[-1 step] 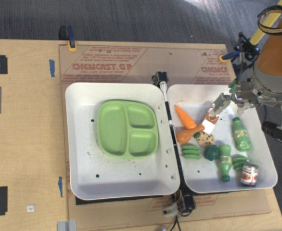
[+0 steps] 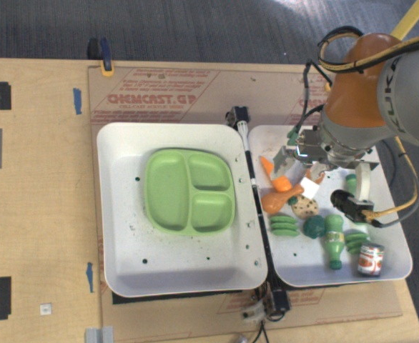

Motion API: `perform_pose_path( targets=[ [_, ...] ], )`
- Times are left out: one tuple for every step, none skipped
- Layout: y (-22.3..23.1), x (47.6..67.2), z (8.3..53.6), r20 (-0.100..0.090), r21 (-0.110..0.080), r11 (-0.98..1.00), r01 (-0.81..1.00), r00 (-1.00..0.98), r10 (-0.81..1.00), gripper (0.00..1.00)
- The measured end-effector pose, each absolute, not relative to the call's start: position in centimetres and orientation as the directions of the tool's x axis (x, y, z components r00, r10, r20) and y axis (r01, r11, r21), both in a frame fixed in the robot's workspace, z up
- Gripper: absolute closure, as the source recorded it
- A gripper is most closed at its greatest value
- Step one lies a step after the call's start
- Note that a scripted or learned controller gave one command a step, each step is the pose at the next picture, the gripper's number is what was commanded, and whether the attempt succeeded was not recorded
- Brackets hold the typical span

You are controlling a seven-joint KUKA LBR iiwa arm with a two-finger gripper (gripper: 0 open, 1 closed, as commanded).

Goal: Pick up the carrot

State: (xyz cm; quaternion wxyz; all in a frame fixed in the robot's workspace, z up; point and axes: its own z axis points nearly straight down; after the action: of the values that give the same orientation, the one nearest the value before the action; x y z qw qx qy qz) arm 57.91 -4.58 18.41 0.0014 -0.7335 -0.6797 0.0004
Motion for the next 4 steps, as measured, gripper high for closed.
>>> perform_pose_path(
  targets=[
    [-4.7,57.9,18.5,0.001,-0.001,-0.078,0.997,0.078,0.997,0.00],
    [-3.0,57.3,18.5,0.001,-0.003,-0.156,0.988,0.156,0.988,0.00],
    [-3.1,57.3,18.5,0.001,-0.003,-0.156,0.988,0.156,0.988,0.00],
    [-9.5,56.9,11.9,-0.001,-0.003,-0.174,0.985,0.174,0.985,0.00]
  ],
)
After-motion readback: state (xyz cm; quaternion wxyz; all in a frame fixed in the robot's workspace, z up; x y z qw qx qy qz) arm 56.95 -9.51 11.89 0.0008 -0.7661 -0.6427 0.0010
